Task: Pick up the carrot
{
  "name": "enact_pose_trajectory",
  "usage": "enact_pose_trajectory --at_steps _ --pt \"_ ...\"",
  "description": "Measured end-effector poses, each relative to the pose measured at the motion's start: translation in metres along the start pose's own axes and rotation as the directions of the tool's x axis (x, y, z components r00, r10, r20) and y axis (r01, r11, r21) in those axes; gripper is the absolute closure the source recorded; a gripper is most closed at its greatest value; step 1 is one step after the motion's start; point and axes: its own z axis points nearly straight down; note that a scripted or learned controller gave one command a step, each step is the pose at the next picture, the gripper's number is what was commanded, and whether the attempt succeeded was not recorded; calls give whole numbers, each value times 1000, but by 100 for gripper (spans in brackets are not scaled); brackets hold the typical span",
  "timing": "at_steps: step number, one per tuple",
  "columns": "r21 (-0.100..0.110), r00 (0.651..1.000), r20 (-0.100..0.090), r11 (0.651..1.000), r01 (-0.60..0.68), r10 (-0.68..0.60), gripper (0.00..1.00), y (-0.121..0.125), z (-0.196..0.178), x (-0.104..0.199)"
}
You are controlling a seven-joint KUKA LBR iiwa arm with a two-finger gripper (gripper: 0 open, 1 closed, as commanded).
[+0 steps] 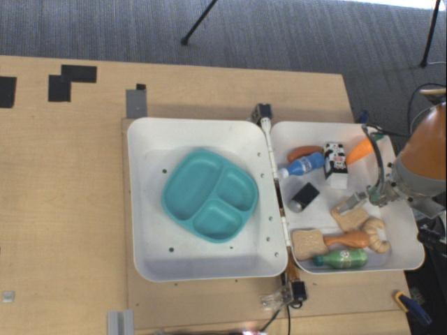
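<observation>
Grey carpet behind, with black stand legs crossing it; below that, a pale wooden table (63,208) carrying black patches at its far left and 2 shallow white bins side by side.

Left bin (150,257): holds 1 teal divided plate (210,195), turned at an angle, with 3 compartments, nothing lying in them.

Right bin (412,253): crowded. Along the far side, a brown sausage-like piece (305,151), just beside a blue bottle (302,165) lying on its side, then a small black-and-white carton (336,160), then the carrot (359,151), orange, tilted, near the far right corner and partly crossed by a dark cable. Mid-bin, a black block (304,196). Near side, a tan bread slice (307,243) touching an orange-brown piece (347,240), a second tan slice (350,218), a pale knotted item (377,234) and a green bottle (341,259) lying along the near wall.

End effector (349,204) reaching in from the right, low over the right bin, a grey tip just beside the second tan slice and well apart from the carrot. Cannot tell how far open, nor whether anything is gripped. Orange band (427,145) of the arm cut off at the right edge. Contact between tip and slice hard to make out.
</observation>
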Motion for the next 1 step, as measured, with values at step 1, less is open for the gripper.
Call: enact_pose_trajectory --at_steps 1 --pt "-5 982 7 982 191 -191 0 -32 -1 16"
